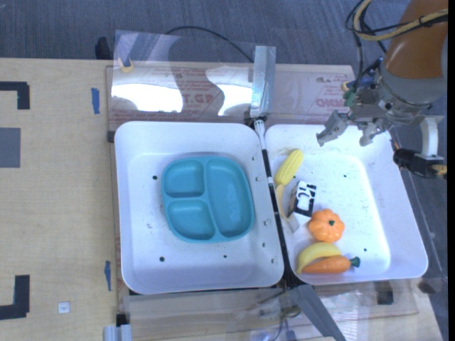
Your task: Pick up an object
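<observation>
the arm enters from the right of the camera view, its orange band high at the top right corner, and the gripper (pixel 350 133) hangs over the far rim of the right bin (pixel 398 212). its two fingers (pixel 329 132) are spread apart with nothing between them, one toward the bin's far left part and the other nearer the far right corner. the objects lie in the left half of the right bin, well apart from the gripper. a yellow corn cob (pixel 288 167) lies tilted against the divider between the bins, at the far end of the group. just below it sits a small white item with black markings (pixel 304 197); what it is cannot be made out. an orange pumpkin (pixel 326 226) sits next, touching or almost touching that item's near edge. nearest the camera, a yellow banana (pixel 316 252) lies with an orange carrot (pixel 328 264) pressed along its near side, the carrot's green end pointing right. the left bin (pixel 135 212) holds a blue divided plate (pixel 207 197) with three compartments, set roughly in the middle of the bin floor. behind both bins stands a clear panel (pixel 185 84) with a metal upright at its right end. the bench surface (pixel 50 190) to the left is pale wood with black corner marks.
</observation>
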Controlling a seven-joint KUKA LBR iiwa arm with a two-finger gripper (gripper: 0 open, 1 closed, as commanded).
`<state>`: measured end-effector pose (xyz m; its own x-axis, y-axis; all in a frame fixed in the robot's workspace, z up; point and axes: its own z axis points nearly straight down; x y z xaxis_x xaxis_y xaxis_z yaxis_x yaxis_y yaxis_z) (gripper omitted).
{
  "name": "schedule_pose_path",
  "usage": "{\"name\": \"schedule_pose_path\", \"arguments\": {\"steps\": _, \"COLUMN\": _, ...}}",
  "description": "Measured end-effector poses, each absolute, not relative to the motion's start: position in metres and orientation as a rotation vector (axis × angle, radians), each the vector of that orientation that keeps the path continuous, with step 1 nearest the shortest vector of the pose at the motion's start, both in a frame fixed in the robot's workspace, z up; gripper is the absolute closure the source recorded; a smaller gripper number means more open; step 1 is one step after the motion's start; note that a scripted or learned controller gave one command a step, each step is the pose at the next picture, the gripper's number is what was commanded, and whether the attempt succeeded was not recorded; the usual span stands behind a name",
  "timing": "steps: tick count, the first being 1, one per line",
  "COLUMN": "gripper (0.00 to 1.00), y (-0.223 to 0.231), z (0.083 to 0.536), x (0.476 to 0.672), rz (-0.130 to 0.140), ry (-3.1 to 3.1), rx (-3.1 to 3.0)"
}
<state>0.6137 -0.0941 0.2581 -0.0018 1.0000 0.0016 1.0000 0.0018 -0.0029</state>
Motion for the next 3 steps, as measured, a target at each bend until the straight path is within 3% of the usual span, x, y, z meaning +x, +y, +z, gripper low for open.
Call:
{"name": "schedule_pose_path", "arguments": {"steps": 1, "gripper": 0.0, "y": -0.093, "z": 0.124, "x": 0.583, "rz": -0.019, "ry": -2.339, "rx": -2.117}}
{"name": "schedule_pose_path", "arguments": {"steps": 2, "gripper": 0.0, "y": -0.097, "z": 0.128, "x": 0.508, "rz": -0.001, "ry": -2.301, "rx": -2.138}}
{"name": "schedule_pose_path", "arguments": {"steps": 3, "gripper": 0.0, "y": -0.121, "z": 0.107, "x": 0.496, "rz": -0.055, "ry": -2.383, "rx": -2.087}}
